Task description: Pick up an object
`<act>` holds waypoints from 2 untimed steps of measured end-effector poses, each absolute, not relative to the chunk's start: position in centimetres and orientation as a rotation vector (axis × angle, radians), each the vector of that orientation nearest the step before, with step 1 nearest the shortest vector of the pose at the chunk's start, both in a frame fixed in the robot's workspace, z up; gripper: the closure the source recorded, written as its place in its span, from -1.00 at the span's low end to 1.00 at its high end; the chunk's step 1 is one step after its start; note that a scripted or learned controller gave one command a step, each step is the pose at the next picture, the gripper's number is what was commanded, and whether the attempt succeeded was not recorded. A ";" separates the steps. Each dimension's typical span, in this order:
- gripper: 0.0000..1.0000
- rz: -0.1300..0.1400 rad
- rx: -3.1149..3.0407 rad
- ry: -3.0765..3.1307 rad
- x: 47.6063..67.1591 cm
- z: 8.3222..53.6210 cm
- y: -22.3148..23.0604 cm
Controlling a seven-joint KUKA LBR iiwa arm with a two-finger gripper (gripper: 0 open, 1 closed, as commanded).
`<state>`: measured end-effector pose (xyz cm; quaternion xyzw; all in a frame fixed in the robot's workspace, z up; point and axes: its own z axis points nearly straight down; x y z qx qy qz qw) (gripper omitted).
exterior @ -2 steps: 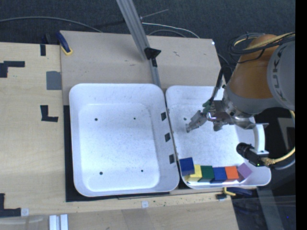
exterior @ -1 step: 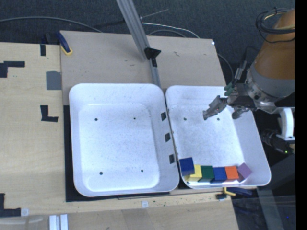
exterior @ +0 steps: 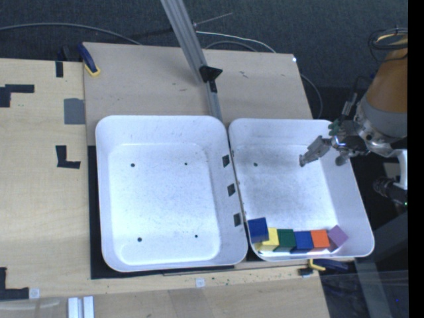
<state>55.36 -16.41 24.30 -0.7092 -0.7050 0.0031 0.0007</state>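
Jaws: cannot tell, spacing not resolvable. Left bin [exterior: 106, 177] white, speckled. Right bin [exterior: 344, 191]: blocks [exterior: 295, 238] in a row along near wall, blue, yellow, green, blue, orange, purple. Gripper [exterior: 310, 156] above far right area, well apart from blocks.

Left bin [exterior: 159, 191] floor open, right bin [exterior: 291, 184] open above blocks [exterior: 295, 238] (crowding near wall)

Wooden bench [exterior: 159, 71] under two white bins [exterior: 106, 177]
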 end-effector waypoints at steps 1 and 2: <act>-1.00 0.005 -2.223 -2.217 51.5 24.3 -17.5; -1.00 0.002 -2.218 -2.223 54.9 24.0 -10.3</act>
